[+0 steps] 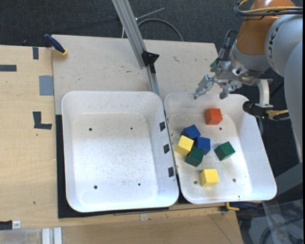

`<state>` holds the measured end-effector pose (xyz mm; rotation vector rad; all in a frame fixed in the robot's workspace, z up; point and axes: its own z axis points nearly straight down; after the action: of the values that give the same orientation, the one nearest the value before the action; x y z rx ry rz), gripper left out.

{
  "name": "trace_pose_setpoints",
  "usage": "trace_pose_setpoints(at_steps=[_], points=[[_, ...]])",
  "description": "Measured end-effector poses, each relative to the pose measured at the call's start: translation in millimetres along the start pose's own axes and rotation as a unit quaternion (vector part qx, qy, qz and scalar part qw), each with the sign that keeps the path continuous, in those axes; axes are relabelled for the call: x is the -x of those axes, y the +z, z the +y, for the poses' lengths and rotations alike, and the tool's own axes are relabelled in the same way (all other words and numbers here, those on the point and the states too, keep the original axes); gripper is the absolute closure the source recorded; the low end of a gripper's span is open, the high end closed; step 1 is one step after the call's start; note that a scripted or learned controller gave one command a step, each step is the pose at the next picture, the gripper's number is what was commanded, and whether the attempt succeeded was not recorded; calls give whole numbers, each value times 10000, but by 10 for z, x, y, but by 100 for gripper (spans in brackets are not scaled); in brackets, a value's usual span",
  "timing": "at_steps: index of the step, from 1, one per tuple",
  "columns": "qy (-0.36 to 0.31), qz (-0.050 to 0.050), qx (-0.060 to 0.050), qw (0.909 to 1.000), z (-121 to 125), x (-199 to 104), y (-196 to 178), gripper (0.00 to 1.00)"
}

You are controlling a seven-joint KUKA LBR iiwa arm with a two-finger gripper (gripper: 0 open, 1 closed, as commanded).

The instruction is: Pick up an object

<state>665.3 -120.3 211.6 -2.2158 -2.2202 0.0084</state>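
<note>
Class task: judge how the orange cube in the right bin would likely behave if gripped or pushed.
The orange cube looks rigid with flat faces, so it would probably slide, not roll. It sits apart from the other blocks, so the end effector likely has room around it.

A slanted metal post (132, 27) rises from the bench's far edge (91, 50), a thin cable (160, 22) looping behind it. A blue-and-yellow clamp (55, 43) grips the bench's far left corner.

no readable text, labels, brands or numbers on anything in view.
</note>
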Motion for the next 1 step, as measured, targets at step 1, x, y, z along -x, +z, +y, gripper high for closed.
trace_pose_setpoints(at_steps=[1], points=[[1,3,-7,10000,-52,-22,647,0]])
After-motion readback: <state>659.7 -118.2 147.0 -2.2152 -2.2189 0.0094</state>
